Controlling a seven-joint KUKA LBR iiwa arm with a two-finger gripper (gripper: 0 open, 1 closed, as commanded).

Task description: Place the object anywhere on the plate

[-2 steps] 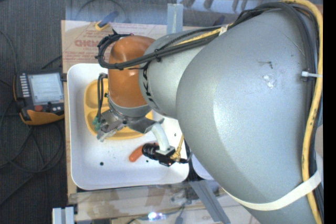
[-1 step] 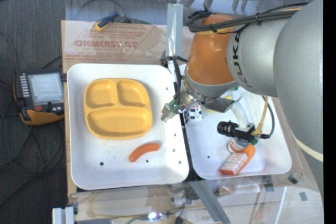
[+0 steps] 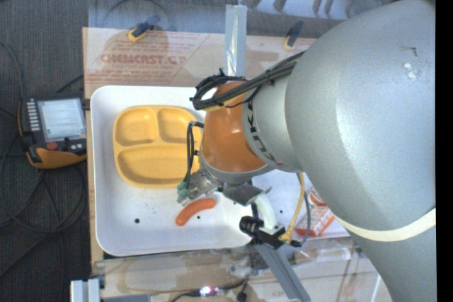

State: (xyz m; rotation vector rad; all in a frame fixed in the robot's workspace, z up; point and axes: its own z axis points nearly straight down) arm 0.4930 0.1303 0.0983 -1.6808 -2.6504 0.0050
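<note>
At the surface's left edge, outside the bins, lies one handheld controller. In the left bin sits one yellow plate with three compartments, toward the bin's far half. Just beside the plate's near rim, on the bin floor, lies one orange sausage-shaped object, its long axis running left to right and tilted a little. The claw hangs just above and slightly left of the object's right end; whether it is open or closed I cannot tell, since the wrist hides it. The object lies on the bin floor, not gripped.
</note>
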